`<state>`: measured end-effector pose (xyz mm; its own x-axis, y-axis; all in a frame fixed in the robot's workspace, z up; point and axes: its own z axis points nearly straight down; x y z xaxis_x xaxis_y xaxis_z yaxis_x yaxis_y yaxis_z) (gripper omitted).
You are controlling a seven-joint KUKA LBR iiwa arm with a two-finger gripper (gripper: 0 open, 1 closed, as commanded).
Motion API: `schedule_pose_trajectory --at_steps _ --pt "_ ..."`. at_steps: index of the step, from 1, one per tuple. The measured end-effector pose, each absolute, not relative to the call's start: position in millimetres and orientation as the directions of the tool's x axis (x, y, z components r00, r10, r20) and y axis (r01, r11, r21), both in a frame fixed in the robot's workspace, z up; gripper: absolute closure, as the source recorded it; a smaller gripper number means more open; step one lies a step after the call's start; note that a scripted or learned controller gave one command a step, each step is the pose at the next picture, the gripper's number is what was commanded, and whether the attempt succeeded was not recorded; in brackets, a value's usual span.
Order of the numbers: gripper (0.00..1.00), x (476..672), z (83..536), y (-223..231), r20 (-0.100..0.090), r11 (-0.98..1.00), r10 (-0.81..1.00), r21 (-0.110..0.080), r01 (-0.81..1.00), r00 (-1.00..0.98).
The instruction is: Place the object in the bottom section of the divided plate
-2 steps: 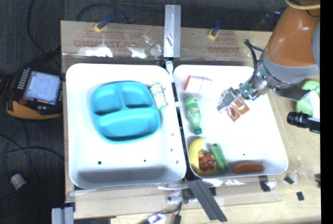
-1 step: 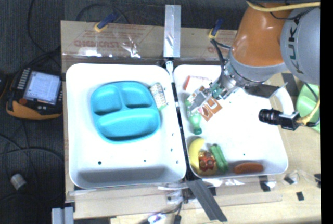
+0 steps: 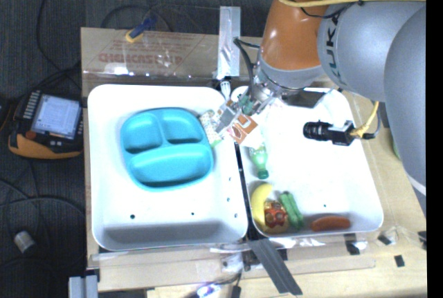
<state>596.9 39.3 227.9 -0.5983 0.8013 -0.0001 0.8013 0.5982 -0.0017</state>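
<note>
Arm reaches in from the right, with the gripper down at the wall shared by the two bins, toward its far end. A small brown-orange and white packet sits right at the gripper tip over that wall, near the plate's right edge but not on the plate. Cannot tell whether it is gripped, nor whether the jaws are apart or together. Blue divided plate lies in the left bin, two small sections on the far side, big bottom section on the near side. Right bin has a green bottle lying near the wall. At its near-left corner are a banana, a red-orange item touching it, and a green vegetable beside that. A red sausage-like piece lies by the near rim. Both bins sit on the bench.
</note>
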Motion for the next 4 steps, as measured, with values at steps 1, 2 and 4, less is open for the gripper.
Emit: schedule_pose_trajectory --at_steps 1,2,4 --pt "1.00 550.4 259 -4 -0.001 0.486 0.874 -0.003 0.874 -0.486" --pt "1.00 573.0 218 84 0.001 0.567 0.823 -0.003 0.823 -0.567" --pt "0.00 591.8 276 81 -0.002 0.485 0.874 -0.002 0.874 -0.485"
